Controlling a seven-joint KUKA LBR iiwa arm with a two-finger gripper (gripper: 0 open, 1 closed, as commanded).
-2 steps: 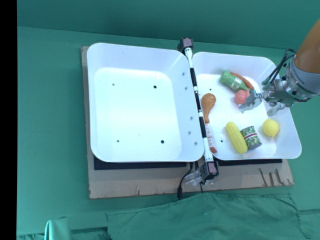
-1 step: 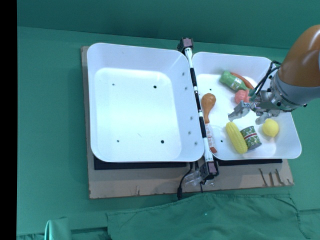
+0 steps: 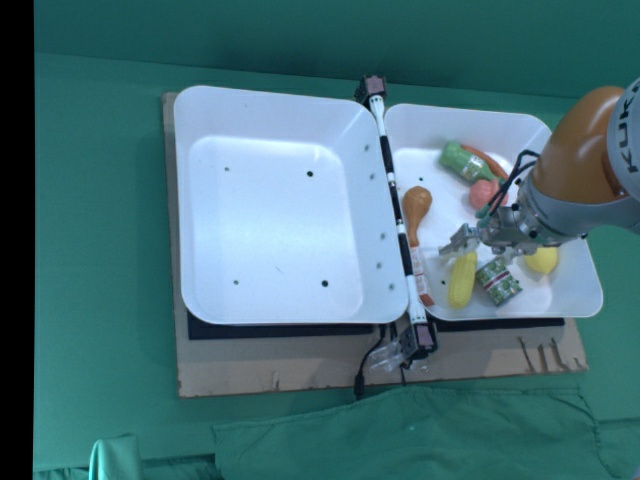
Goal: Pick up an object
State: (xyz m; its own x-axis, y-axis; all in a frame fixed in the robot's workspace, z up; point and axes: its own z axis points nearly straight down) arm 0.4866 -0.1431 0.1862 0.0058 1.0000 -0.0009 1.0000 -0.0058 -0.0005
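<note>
The right bin [image 3: 440, 133] holds several small things: an orange pear-shaped toy [image 3: 415, 208], a green bottle [image 3: 462, 161], a thin orange carrot [image 3: 486, 159], a pink-red fruit [image 3: 484, 194], a long yellow piece [image 3: 462, 279], a small green and red can [image 3: 498, 281] and a yellow lemon [image 3: 542, 260]. My gripper [image 3: 478, 239] hangs over the middle of this bin, just above the top end of the long yellow piece and left of the can. Nothing can be seen held in it.
The left bin [image 3: 200, 118] lies beside it, joined by a black and white bar [image 3: 392, 188] along the shared edge. Both bins rest on a cardboard sheet [image 3: 280, 368] on green cloth. The orange arm band [image 3: 580, 153] covers the right bin's far right part.
</note>
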